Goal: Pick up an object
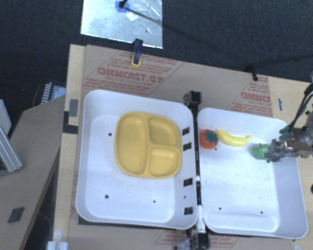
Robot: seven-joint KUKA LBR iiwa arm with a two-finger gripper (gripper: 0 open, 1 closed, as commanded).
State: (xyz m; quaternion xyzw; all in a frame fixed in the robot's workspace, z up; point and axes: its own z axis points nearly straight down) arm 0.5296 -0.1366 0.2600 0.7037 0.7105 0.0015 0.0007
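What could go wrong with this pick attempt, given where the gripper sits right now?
1. The gripper is at the green object near the right bin's far edge; a shallow contact could push it aside rather than grasp it.
2. The banana and tomato lie close by, so a nudged green object might knock into them.

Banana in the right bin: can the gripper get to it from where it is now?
Probably yes. The banana lies in the open beside the gripper, though a green object lies between them and a tomato-like toy sits at its far end.

Slanted overhead view of both bins (147,106)
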